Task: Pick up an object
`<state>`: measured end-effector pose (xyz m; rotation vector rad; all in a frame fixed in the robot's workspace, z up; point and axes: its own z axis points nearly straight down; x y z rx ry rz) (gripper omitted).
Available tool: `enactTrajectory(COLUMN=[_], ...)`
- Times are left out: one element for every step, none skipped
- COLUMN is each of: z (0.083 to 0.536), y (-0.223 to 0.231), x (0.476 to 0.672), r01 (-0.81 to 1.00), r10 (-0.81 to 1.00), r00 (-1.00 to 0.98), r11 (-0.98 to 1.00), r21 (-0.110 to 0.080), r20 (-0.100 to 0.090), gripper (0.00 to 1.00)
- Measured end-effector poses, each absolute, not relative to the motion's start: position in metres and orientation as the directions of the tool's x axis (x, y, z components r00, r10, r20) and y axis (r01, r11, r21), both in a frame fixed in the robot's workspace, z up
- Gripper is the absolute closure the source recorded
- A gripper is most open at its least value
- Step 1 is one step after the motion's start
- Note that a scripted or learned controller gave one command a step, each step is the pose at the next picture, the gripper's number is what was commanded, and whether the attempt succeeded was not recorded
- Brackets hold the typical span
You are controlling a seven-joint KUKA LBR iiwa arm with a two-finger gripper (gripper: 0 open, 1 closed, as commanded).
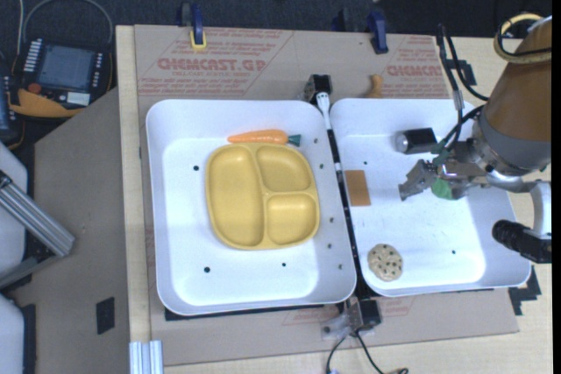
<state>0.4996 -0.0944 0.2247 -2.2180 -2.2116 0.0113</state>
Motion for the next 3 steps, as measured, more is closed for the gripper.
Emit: enactTrajectory(z=[0.230,0.183,0.123], y=[-0.094,-0.100,-0.101], x=[0.502,0.496,0.502], r01=[1.000,1.000,1.000], r10=[1.000,1.000,1.000], r00=[0.000,0.002,0.001], r11=[0.000,-0.002,-0.001], r21=[0.000,-0.007,-0.008], r20=[0.000,0.002,0.002], gripper=[0.00,0.00,0.00])
